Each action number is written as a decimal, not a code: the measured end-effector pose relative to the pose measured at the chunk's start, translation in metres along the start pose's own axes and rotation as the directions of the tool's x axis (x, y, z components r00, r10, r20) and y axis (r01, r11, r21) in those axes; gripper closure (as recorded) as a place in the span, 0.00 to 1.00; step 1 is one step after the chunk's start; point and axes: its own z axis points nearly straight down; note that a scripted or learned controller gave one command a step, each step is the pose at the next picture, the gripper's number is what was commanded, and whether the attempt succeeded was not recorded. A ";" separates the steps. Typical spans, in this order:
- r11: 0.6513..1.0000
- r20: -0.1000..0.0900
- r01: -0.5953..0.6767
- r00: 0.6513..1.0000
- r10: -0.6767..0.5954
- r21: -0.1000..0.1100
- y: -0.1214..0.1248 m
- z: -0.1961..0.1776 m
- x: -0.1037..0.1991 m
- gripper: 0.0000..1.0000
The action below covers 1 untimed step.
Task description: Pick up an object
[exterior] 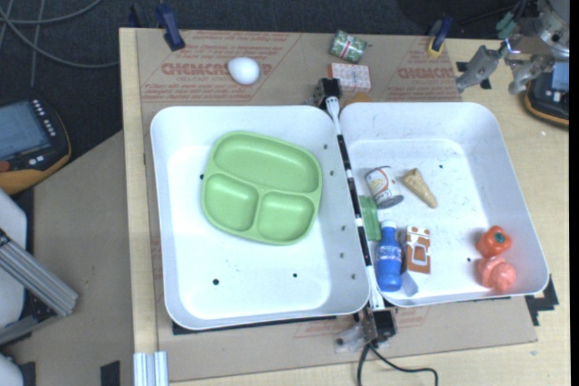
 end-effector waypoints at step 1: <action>1.000 -0.001 0.002 1.000 -0.002 0.002 -0.007 0.095 0.051 0.00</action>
